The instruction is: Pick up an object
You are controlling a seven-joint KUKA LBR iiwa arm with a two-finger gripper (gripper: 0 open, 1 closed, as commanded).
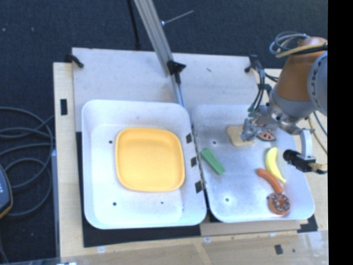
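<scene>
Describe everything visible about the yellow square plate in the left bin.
The yellow square plate looks like smooth plastic, orange-yellow, with rounded corners and a raised rim around a shallow flat centre. It lies flat and right side up on the floor of the left white bin, roughly in the middle and slightly rotated against the bin's edges. Nothing rests on it or touches it apart from the bin floor beneath. It appears clean and undamaged.

The gripper [249, 130] hangs over a tan slice of bread [238, 136] in the right bin [231, 197]; a yellow plate [149, 159] fills the left bin [99, 148].
</scene>
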